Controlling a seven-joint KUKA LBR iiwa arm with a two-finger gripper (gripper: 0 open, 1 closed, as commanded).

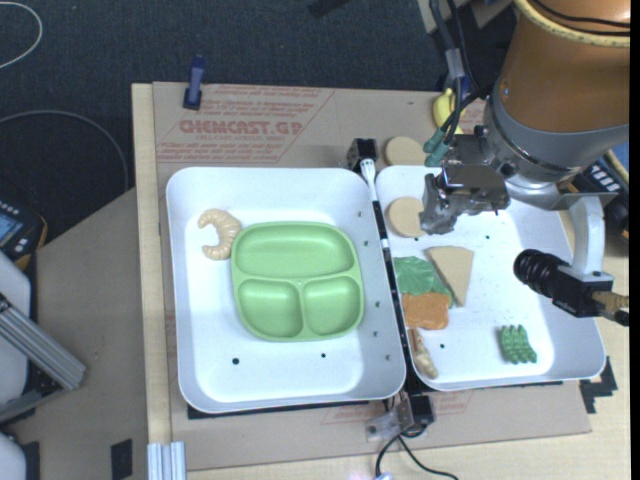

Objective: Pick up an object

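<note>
Two white bins sit side by side, and the gripper (438, 218), its grip impossible to judge, hangs by the right bin's (560, 368) far-left edge over a tan round piece (403, 216), with bare floor rightward.

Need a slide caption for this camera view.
Arm's gripper hovers over the right bin of toy food; green divided plate and croissant in the left bin.
</note>
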